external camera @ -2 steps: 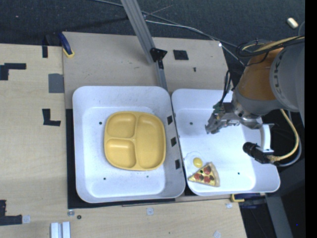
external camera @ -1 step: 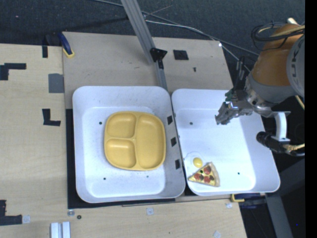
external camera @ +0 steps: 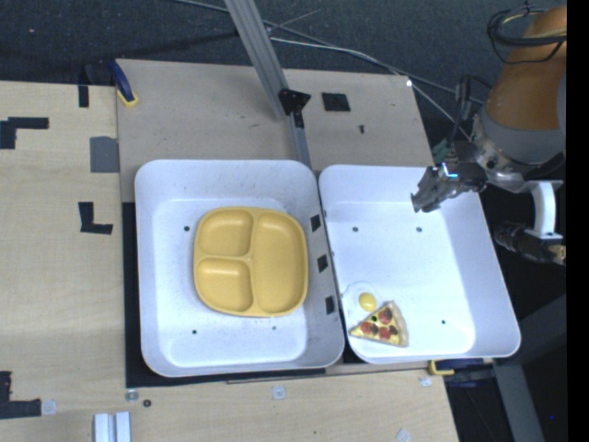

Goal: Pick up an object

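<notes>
1. Pizza slice toy (external camera: 381, 323) lying in the right bin's (external camera: 460, 274) near corner, well apart from the gripper (external camera: 429, 194), which hangs over that bin's far right part.
2. Cannot tell the gripper's state.
3. Triangular, red-dotted slice; small pale yellow round piece (external camera: 366, 300) just beside it.
4. One glossy yellow three-compartment plate (external camera: 250, 261) in the left bin (external camera: 166, 247).
5. Two shallow white bins.

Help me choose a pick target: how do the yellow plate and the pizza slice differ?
The yellow plate lies in the left bin; the pizza slice lies in the right bin, near its front left corner. The plate is far larger, rounded and divided into three compartments; the slice is a small wedge with red toppings. Both lie flat.
</notes>
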Controlling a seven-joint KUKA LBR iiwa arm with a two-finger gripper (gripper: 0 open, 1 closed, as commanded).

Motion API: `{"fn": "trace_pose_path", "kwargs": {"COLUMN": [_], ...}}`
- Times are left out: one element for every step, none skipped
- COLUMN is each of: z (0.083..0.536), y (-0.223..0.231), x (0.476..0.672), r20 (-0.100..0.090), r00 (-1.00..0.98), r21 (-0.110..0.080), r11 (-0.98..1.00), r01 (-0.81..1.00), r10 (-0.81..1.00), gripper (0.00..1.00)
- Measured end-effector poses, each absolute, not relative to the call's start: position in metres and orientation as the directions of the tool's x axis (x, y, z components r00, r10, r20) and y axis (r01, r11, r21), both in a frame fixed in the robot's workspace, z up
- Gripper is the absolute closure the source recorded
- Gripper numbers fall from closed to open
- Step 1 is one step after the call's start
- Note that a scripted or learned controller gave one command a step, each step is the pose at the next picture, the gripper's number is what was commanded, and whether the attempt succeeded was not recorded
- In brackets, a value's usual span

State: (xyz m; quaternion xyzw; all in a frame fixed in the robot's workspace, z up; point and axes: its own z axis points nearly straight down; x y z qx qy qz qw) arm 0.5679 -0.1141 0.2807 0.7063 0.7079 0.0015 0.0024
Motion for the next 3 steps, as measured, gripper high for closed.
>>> {"fn": "trace_pose_path", "kwargs": {"z": [0.278,0.271,0.254], "y": [-0.064,-0.008,0.048], "x": [0.558,0.548,0.557], "r20": [0.000,0.001,0.001], "r00": [-0.005,-0.006,-0.006], "r21": [-0.001,-0.002,-0.004], "r11": [0.005,0.006,0.006], "r01": [1.000,1.000,1.000], "r10": [1.000,1.000,1.000], "gripper": [1.00,1.00,1.00]}}
